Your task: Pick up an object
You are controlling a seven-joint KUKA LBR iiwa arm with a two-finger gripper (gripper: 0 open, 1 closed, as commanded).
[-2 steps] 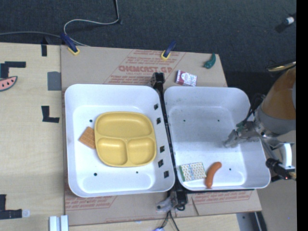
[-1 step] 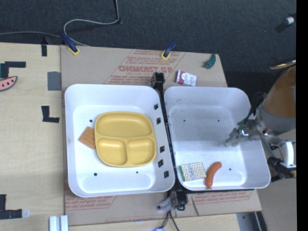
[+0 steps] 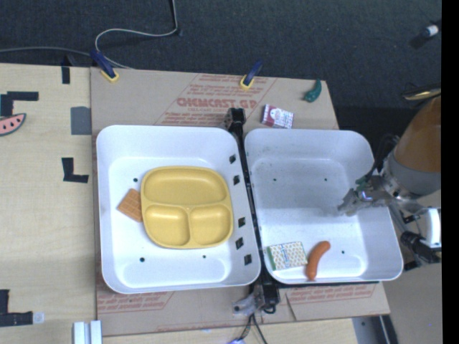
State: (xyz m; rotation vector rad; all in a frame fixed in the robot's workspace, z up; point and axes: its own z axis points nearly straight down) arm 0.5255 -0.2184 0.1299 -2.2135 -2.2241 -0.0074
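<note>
In the right bin (image 3: 308, 153) lie an orange sausage-shaped toy (image 3: 317, 259) near the front wall and a small patterned green-and-white packet (image 3: 286, 254) just left of it. The left bin (image 3: 115, 192) holds a yellow divided plate (image 3: 188, 206) with a tan cracker-like piece (image 3: 130, 205) tucked at its left edge. My gripper (image 3: 353, 202) hangs over the right bin's right side, above and to the right of the sausage toy, with nothing visibly between its fingers. The arm's orange band (image 3: 423, 138) sits at the right.
The bins rest on a cardboard sheet (image 3: 208, 99) held by yellow clamps (image 3: 251, 77). A small red-and-white packet (image 3: 276, 117) and a green item (image 3: 313, 90) lie on the cardboard behind the right bin. A cable (image 3: 136, 31) runs across the dark floor.
</note>
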